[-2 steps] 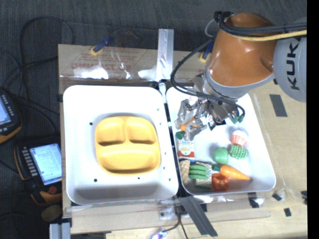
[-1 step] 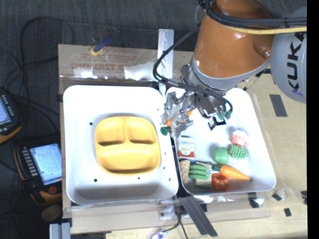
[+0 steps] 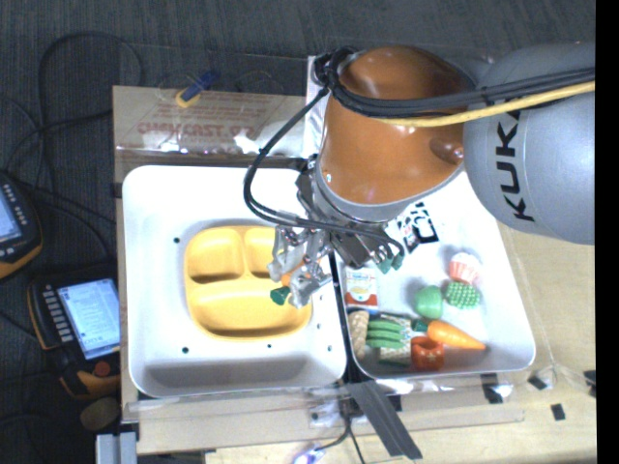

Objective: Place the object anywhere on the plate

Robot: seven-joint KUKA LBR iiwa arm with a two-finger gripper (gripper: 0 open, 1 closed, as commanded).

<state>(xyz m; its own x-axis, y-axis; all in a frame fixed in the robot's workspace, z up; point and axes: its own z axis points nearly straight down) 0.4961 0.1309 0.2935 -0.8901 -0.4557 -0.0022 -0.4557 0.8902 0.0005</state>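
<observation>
One yellow plastic plate with three compartments lies in the left of two shallow white bins. Over the plate's right edge hangs the hand; whether it is wide or narrow I cannot tell. A small green piece shows at its tips, held or not unclear. The right white bin holds one small carton, one green pea pod, one red piece, one orange carrot, one pink cupcake.
</observation>
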